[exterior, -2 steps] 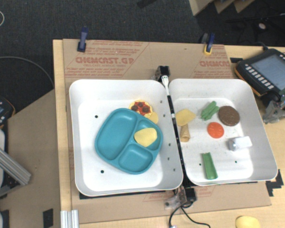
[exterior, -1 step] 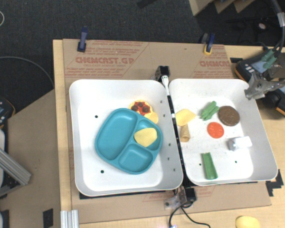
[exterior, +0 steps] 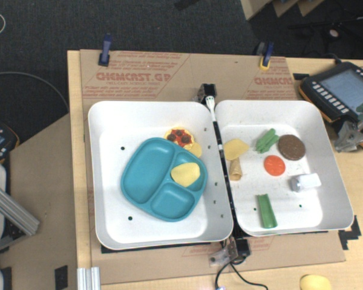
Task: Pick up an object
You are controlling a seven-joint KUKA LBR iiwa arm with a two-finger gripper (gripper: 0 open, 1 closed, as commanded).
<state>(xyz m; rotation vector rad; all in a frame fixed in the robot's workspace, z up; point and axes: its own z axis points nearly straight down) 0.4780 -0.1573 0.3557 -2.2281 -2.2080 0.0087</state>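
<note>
The state of the gripper cannot be told from the camera view.

Left bin (exterior: 103,162):
- A teal divided plate (exterior: 146,177) lies near the middle, with three compartments.
- A pale yellow rounded piece (exterior: 185,173) rests in the plate's right-hand compartment.
- A small round yellow toy with red topping (exterior: 180,138) lies on the bin floor, touching the plate's far rim.

Right bin (exterior: 327,156):
- A yellow flat piece (exterior: 235,148) lies just beside the left wall, with a tan cylinder (exterior: 236,170) touching its near edge.
- A green leafy piece (exterior: 267,141) lies just beside a brown disc (exterior: 291,147).
- A red-orange disc (exterior: 274,165) lies just nearer than these two.
- A white and grey block (exterior: 306,182) lies near the right wall.
- A green stick (exterior: 266,211) lies near the front wall, apart from the others.

Both bins sit on a cardboard sheet (exterior: 139,77), held by a blue clamp (exterior: 104,50) and a yellow clamp (exterior: 265,56). A control pendant (exterior: 339,90) lies at the right.
</note>
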